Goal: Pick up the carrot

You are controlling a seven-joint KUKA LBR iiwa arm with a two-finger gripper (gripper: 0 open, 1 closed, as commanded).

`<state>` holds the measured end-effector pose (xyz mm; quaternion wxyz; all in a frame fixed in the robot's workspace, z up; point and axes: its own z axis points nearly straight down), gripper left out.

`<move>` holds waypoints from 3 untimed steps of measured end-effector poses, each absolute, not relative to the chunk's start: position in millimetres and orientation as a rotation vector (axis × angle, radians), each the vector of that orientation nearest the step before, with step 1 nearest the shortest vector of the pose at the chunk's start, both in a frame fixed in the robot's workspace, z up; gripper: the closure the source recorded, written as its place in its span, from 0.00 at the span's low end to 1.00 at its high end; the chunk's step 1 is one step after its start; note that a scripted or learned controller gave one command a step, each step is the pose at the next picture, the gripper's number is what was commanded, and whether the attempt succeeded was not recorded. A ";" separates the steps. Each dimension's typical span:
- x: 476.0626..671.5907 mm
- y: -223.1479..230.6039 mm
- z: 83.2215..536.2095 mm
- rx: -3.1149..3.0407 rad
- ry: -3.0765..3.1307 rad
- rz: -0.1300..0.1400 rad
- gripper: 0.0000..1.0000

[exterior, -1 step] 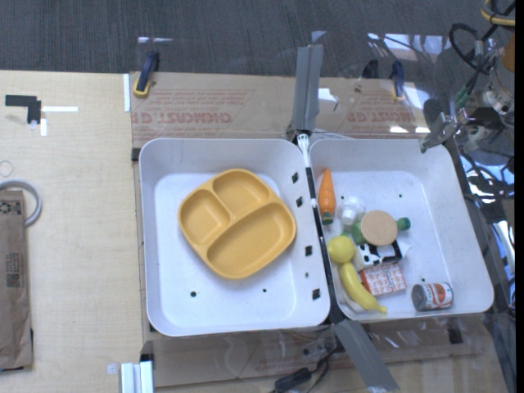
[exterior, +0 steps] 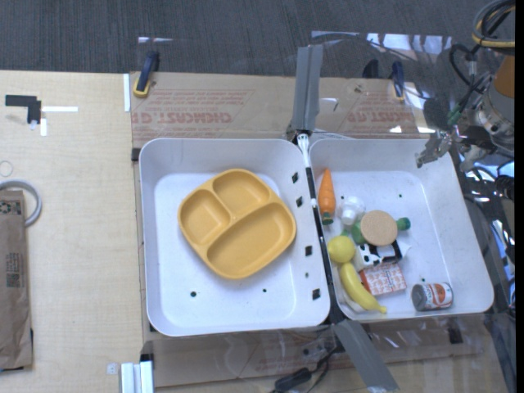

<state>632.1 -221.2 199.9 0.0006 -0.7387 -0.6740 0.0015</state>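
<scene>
- In the camera view, you have two white bins side by side on the counter (exterior: 65, 219): the left bin (exterior: 160, 244) and the right bin (exterior: 458, 244).
- The carrot (exterior: 327, 192) lies in the right bin at about 10 o'clock from that bin's centre, close against the divider between the bins, its length running roughly 12 to 6.
- Just beside the carrot, toward 5 o'clock, you see a small white object (exterior: 351, 211), then a round tan disc (exterior: 379, 227) with something green (exterior: 401, 224) at its 3 o'clock side.
- A lemon (exterior: 341, 249) sits at 6 o'clock of the carrot, with a banana (exterior: 357, 288) below it, a red-and-white packet (exterior: 382, 281) beside the banana, and a can (exterior: 431, 295) lying on its side toward 4 o'clock of the bin.
- The left bin carries a yellow divided plate (exterior: 237, 222) near its middle.
- The hand (exterior: 431, 149) hangs over the right bin's 1 o'clock corner, well apart from the carrot; you cannot tell from here how it is set.
</scene>
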 end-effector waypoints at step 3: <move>522.2 -88.4 189.9 -2.341 -2.090 0.006 0.00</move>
